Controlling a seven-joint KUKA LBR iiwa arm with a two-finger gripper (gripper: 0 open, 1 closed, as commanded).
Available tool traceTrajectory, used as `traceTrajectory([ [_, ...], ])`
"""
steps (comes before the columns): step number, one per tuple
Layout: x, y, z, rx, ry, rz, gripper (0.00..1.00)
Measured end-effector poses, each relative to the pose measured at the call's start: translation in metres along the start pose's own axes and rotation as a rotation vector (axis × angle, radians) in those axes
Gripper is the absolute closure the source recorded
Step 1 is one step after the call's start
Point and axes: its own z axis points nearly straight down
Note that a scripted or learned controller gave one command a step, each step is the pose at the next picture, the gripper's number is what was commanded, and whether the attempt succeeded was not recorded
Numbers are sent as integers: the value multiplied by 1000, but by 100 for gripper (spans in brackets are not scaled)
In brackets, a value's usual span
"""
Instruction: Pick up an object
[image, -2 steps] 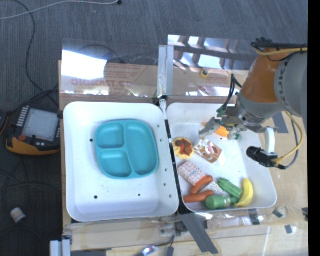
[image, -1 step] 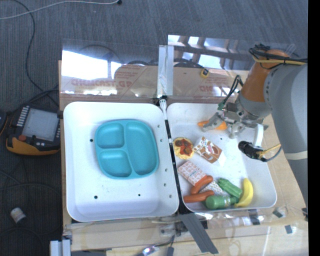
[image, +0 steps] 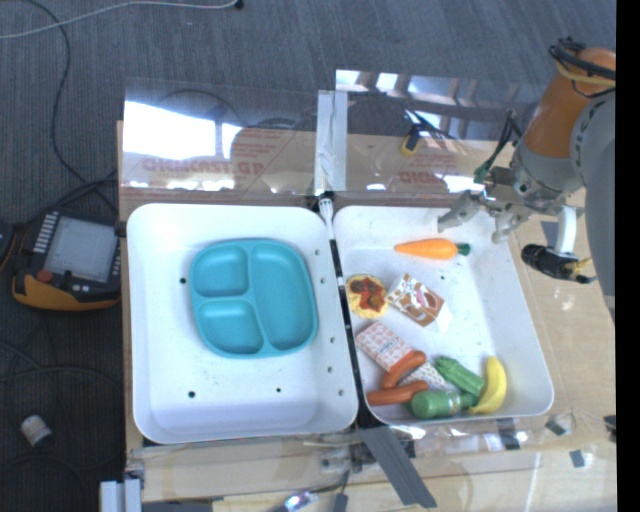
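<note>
Currently the tabletop (image: 580, 330) carries two shallow white bins side by side: the left bin (image: 160, 390) holds a teal divided plate (image: 250, 297), and the right bin (image: 535, 345) holds the candidate objects. The arm (image: 560, 110) reaches in from the right of the camera view, and its gripper (image: 478, 215) hangs above the upper edge of the right bin with the fingers spread apart and nothing between them. Directly below and slightly left of the gripper lies a toy carrot (image: 430, 249), on its side, well apart from the other items. Further down the bin sit a patterned packet (image: 417, 300), a round pizza-like piece (image: 366, 292), a checked wafer-like piece (image: 383, 344), and a tight cluster at the lower corner (an orange sausage-like piece (image: 398, 383), two green vegetables (image: 448, 388) and a banana (image: 491, 385), all touching or nearly so). The step in hand appears to be the approach to a grasp. The carrot is judged the best target, being isolated and nearest. For a sound grasp, turn the fingers across the carrot's short axis, centre them over its thick middle, and descend until they straddle it before closing; closing along its length would likely push it aside. Avoid the crowded lower corner, where neighbouring items may block the fingers.
</note>
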Motion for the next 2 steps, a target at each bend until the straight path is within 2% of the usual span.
traceTrajectory([
  [1,43,-25,74,-7,-2,-62,0],
  [2,26,-10,-14,0,0,-162,0],
])
